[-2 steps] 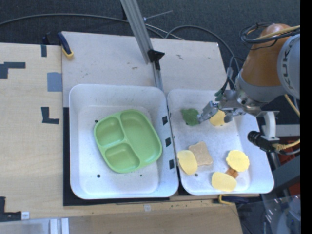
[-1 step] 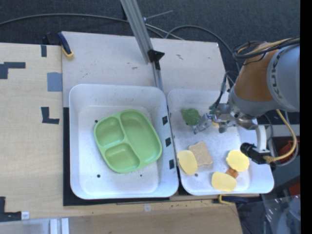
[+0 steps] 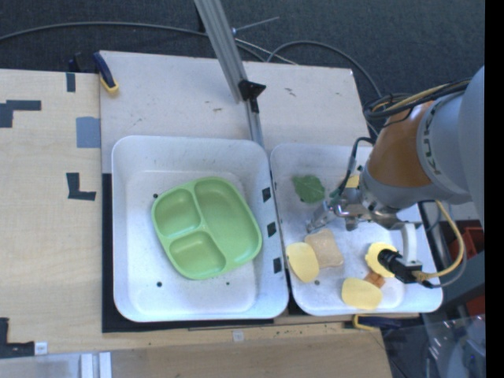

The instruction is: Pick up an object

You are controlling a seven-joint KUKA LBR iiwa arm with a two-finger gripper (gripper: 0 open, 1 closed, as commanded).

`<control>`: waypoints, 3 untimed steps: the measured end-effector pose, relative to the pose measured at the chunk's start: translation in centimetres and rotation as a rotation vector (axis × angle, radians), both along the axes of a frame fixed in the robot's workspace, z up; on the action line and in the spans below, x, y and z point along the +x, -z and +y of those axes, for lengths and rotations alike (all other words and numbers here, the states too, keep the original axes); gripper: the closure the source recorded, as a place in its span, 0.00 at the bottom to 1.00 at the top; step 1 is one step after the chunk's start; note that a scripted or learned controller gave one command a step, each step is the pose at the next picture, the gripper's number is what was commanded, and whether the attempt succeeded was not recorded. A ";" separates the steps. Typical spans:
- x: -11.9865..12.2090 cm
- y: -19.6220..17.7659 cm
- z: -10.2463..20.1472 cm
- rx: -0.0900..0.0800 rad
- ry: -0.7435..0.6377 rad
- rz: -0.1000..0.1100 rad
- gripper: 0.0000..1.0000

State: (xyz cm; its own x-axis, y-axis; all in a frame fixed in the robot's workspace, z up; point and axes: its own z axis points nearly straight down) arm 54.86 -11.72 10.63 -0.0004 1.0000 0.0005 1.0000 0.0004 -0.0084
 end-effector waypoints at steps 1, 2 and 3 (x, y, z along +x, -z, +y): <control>0.2 -1.3 0.1 0.000 -0.002 -0.004 1.00; 0.3 -5.7 -0.5 -0.001 0.000 -0.011 1.00; 0.7 -10.0 -0.2 -0.001 -0.001 -0.012 1.00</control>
